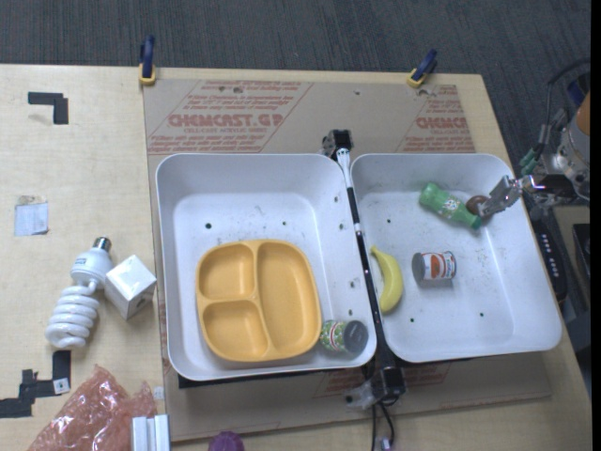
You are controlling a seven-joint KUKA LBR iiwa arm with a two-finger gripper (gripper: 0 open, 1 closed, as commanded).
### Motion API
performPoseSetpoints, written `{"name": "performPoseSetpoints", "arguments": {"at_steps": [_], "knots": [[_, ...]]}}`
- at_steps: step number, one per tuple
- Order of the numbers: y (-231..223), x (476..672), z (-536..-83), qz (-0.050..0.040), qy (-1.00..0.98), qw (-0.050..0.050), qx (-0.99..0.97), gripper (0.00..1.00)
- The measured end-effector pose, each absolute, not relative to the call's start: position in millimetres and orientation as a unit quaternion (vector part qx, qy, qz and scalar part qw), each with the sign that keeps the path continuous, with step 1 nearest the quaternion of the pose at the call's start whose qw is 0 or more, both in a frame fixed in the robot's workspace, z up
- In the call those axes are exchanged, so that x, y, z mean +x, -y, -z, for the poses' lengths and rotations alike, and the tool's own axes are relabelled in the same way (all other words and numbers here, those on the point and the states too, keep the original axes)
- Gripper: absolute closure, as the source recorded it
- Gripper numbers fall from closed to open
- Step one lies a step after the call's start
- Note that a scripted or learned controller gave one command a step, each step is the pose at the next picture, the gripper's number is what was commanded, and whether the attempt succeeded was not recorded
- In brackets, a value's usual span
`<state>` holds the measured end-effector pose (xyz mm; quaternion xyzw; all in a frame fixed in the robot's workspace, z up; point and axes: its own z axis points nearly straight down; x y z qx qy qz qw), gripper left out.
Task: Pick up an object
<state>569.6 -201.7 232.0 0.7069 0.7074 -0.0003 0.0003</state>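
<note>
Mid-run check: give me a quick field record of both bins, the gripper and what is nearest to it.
left bin: yellow three-compartment plastic plate; small green-labelled can lying at its lower right corner
right bin: yellow banana by the left wall; red-and-white labelled can on its side; green plastic bottle lying near the top
gripper: at the bottle's right end, over the right bin
nearest object: green plastic bottle
grasp: not evident

I see the tool (496, 198) at the right bin's (526, 332) far right corner, close to a green bottle (447, 204), with a banana (387, 277) and small can (434, 267) nearer me.
</note>
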Motion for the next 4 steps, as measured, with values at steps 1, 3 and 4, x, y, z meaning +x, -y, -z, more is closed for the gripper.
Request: {"name": "performPoseSetpoints", "arguments": {"at_steps": [1,3,4], "knots": [[150,582.8,-93,0.0001,-0.707,0.000,0.707,0.00],[128,533.7,-104,-0.0012,-0.706,0.002,0.708,1.00],[70,505.6,-192,-0.0002,-0.707,0.001,0.707,1.00]]}}
